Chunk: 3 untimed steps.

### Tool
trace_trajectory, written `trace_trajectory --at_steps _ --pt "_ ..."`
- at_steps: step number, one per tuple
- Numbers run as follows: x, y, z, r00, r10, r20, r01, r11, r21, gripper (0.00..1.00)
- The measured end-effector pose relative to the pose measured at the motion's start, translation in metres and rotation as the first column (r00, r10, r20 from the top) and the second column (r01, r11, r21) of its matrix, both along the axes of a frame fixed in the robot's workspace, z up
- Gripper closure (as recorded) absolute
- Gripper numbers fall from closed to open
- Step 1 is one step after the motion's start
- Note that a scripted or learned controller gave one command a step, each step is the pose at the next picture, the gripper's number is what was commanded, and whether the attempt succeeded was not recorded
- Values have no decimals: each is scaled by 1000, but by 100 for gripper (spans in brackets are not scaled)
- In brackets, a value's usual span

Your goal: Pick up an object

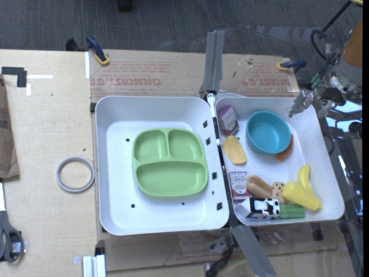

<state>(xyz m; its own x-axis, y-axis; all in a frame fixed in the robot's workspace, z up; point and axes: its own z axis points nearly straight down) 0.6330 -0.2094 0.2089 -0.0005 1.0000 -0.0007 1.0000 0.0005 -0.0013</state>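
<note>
Fingers (301, 104) hang above the right bin's (330, 165) far corner — how far open, I cannot tell — near the blue bowl (267, 132).

1. The arm (353, 56) shows an orange band over a pale grey, rounded wrist section.
2. Below the band sits a silvery metal wrist block with dark fittings.
3. Black cables (328, 36) loop beside the wrist, curving upward.
4. The gripper (301, 104) is thin, grey and metallic, ending in slender pointed jaws.
</note>
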Motion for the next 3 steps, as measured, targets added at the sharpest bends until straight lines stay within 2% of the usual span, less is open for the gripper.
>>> trace_trajectory --at_steps 1,2,3 --pt "-37 38 -88 994 109 -1 -109 994 1 0" --pt "-86 46 -100 909 418 3 -418 909 -1 0" --pt "-103 61 -107 845 534 19 -533 845 -24 0"
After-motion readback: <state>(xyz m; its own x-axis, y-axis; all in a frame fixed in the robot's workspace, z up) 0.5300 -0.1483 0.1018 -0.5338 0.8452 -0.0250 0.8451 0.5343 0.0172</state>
